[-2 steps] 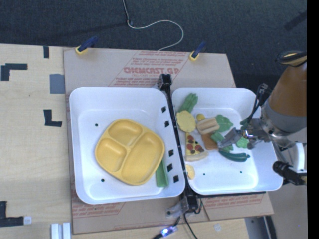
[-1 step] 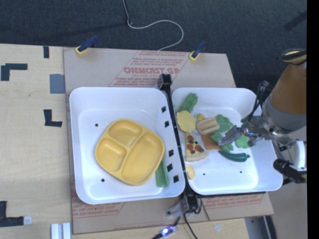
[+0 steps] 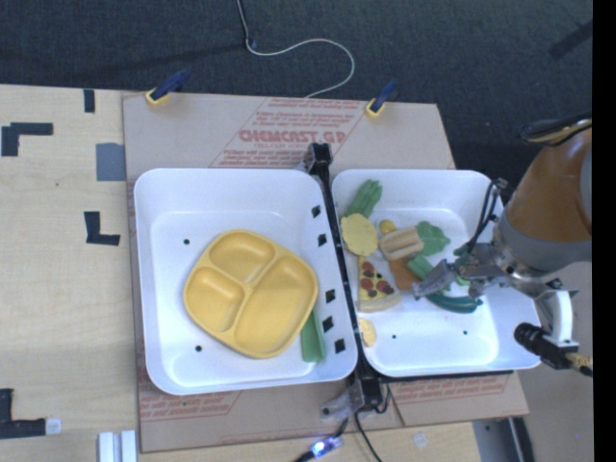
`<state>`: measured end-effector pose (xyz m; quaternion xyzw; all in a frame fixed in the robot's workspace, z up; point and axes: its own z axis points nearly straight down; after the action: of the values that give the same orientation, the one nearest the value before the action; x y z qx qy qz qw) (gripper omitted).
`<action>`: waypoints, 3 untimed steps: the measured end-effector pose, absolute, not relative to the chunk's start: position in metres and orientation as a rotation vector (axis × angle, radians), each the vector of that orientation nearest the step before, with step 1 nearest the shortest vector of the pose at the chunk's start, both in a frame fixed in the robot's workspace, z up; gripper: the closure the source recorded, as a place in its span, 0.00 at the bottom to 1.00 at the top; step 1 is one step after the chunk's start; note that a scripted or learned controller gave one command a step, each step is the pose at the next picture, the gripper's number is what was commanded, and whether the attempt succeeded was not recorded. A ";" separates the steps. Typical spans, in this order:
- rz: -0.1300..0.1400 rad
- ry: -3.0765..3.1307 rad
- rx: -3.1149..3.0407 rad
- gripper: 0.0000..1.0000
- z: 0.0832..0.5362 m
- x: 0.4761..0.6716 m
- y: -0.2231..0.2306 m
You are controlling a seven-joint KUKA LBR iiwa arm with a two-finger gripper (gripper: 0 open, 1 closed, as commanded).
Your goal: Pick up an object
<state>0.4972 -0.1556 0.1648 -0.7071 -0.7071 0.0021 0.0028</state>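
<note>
The right bin (image 3: 433, 343) holds several toy foods: a green vegetable (image 3: 364, 198) at the back, a yellow round piece (image 3: 357, 232), a tan bread roll (image 3: 401, 243), a pizza slice (image 3: 375, 283) and a green leafy piece (image 3: 431, 234). My gripper (image 3: 433, 279) hangs low over the middle of this bin, just right of the pizza slice and below the roll. A teal curved piece (image 3: 458, 303) lies right under the wrist. Nothing visibly sits in the gripper.
In the left bin (image 3: 144, 258) lie a yellow divided plate (image 3: 252, 292) and a green stick (image 3: 311, 336) against its right wall. A small yellow piece (image 3: 367, 332) rests by the divider. The right bin's front floor is bare.
</note>
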 end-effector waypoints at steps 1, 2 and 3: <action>0.006 -2.218 -2.215 0.00 0.118 0.496 -0.147; 0.002 -2.222 -2.219 0.00 0.083 0.495 -0.146; 0.002 -2.223 -2.221 1.00 0.095 0.496 -0.146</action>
<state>0.4958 -0.1464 0.0948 -0.7068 -0.7075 0.0007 -0.0005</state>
